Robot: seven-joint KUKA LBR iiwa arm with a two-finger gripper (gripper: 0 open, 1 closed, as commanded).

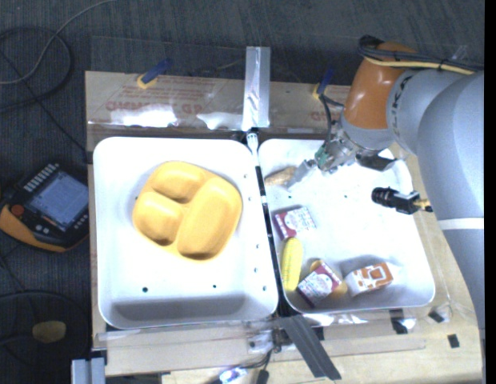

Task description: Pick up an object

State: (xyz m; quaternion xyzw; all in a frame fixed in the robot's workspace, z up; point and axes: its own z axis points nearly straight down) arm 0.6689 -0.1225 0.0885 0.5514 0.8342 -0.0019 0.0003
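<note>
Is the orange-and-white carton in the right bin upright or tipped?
Tipped: the carton lies on its side near the right bin's front wall.

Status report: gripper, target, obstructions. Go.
Gripper low in right white bin, far end. Tan bread-like piece beside it, not gripped. Nothing in between.

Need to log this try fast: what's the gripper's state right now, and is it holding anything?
Gripper: cannot be told. It sits low in the right bin, next to a tan object.
</note>
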